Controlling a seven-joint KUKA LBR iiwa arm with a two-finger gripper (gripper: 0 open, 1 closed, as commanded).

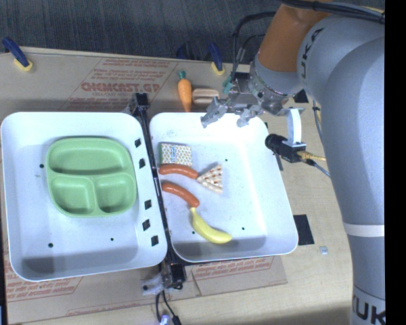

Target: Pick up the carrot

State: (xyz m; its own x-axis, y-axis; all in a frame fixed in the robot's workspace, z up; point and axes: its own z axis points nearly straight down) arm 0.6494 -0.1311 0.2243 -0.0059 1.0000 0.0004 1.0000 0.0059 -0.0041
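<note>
The carrot (pixel 184 93), orange with a green top, lies on the cardboard just behind the right bin's far rim, outside the bin. My gripper (pixel 227 118) hangs over the far edge of the right bin (pixel 271 202), to the right of the carrot and a little nearer than it. Its two fingers (pixel 210 117) are spread apart with nothing between them. The gripper does not touch the carrot.
A tan bun-like item (pixel 204 97) sits beside the carrot. In the right bin lie a patterned block (pixel 175 154), two sausages (pixel 178 170), a waffle wedge (pixel 212 177) and a banana (pixel 208 230). The left bin (pixel 20 202) holds a green divided tray (pixel 91 175).
</note>
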